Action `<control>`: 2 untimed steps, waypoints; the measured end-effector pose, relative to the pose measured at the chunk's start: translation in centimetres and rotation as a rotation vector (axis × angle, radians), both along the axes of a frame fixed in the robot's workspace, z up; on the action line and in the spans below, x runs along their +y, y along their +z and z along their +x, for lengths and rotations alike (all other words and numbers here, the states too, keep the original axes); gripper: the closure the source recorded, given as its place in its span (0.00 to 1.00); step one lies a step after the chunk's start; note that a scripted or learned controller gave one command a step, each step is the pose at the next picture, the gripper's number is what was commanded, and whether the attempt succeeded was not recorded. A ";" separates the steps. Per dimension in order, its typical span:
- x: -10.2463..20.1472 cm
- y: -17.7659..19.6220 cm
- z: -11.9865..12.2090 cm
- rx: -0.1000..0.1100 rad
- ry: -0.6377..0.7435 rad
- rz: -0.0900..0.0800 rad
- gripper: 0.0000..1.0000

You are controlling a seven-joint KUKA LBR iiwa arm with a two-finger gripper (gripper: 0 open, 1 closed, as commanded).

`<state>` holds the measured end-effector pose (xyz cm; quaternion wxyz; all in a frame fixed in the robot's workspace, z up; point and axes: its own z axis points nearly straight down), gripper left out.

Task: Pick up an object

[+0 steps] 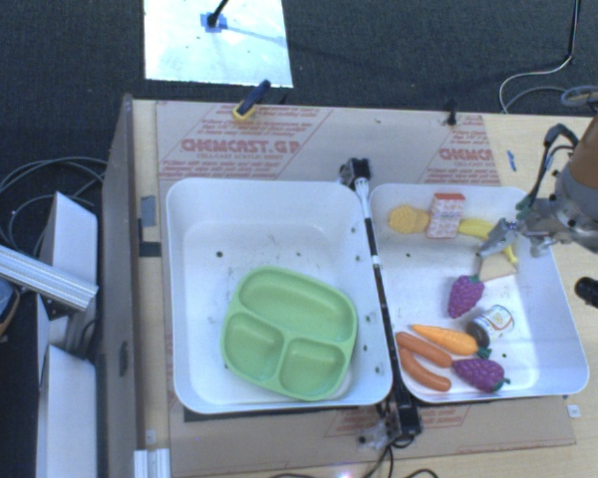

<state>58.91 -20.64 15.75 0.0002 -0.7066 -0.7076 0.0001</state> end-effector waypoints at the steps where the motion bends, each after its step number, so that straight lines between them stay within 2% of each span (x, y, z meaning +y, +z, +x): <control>1: 5.2 -7.0 -5.1 0.001 0.001 0.001 0.00; 2: 5.1 -5.9 -4.9 -0.004 0.000 -0.001 1.00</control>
